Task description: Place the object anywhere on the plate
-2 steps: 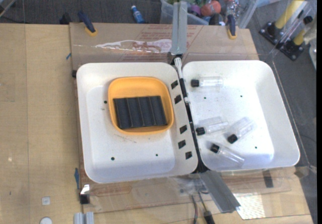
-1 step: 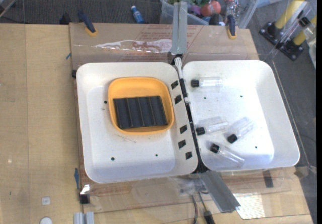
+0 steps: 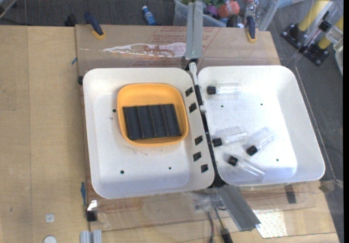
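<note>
Two shallow white bins sit side by side on the surface. The left bin (image 3: pixel 103 171) holds an orange plate (image 3: pixel 126 100), and a black ridged block (image 3: pixel 151 122) lies flat on it. The right bin (image 3: pixel 289 100) holds four clear vials with black caps: one (image 3: pixel 223 89) towards the far side and three (image 3: pixel 245 165) clustered towards the near side. The claw's state cannot be told.

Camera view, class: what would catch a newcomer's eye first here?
The orange plate in the left bin stands out, with a dark ridged block lying on it. In the right bin, four clear vials with black caps lie scattered.
</note>
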Controlling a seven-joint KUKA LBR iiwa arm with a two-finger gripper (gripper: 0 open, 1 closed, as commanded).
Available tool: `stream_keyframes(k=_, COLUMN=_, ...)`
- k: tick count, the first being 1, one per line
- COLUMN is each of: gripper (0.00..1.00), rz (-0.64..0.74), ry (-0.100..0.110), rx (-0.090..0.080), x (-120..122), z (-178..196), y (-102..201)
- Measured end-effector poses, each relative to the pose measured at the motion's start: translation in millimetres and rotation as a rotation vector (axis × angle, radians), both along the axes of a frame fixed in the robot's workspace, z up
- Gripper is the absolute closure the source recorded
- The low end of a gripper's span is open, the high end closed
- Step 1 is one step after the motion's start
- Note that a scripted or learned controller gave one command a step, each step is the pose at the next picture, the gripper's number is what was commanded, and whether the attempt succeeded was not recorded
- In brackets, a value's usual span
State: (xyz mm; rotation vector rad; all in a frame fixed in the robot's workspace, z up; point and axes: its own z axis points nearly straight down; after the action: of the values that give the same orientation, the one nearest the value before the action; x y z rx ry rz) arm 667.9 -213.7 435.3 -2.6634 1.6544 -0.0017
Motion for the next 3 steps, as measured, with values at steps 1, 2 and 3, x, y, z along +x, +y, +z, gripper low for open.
stream_keyframes(k=1, gripper=1.0, rz=-0.02, ry=0.002, rx=0.001, x=-1.4, z=0.1, y=-1.0)
stream_keyframes(k=2, gripper=1.0, rz=0.391, ry=-0.002, rx=-0.003, x=0.4, z=0.1, y=5.2)
stream_keyframes(k=3, gripper=1.0, rz=0.724, ry=-0.002, rx=-0.003, x=0.3, z=-0.9, y=0.2)
